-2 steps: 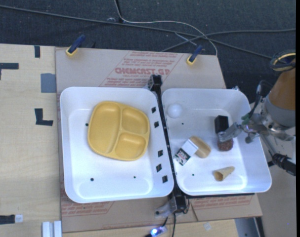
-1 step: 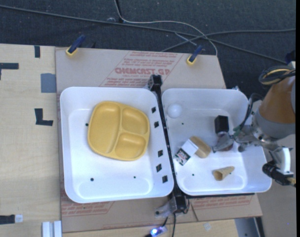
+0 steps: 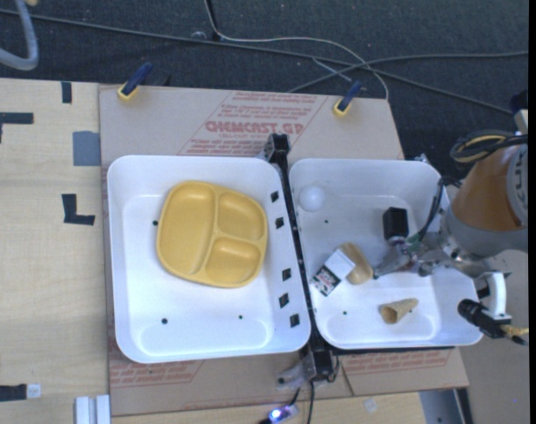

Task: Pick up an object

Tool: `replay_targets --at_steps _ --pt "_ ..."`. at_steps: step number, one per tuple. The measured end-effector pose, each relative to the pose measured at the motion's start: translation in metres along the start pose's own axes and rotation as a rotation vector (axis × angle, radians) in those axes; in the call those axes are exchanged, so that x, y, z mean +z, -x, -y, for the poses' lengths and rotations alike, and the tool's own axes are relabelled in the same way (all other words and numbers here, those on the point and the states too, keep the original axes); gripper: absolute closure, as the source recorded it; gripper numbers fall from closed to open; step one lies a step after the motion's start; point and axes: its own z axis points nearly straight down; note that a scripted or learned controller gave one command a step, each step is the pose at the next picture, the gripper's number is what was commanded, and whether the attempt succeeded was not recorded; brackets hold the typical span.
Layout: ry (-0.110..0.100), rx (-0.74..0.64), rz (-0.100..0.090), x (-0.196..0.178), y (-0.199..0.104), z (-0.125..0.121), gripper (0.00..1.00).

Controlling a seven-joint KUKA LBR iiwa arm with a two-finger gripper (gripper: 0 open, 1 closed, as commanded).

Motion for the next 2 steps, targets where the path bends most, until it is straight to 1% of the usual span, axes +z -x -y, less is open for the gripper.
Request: replay_targets --at_steps 1,2 --pt "0.004 0.0 0.003 -0.013 0.001 -0.001 1.0" --pt "0.002 0.001 -0.001 -0.059 0.006 -0.008 1.0"
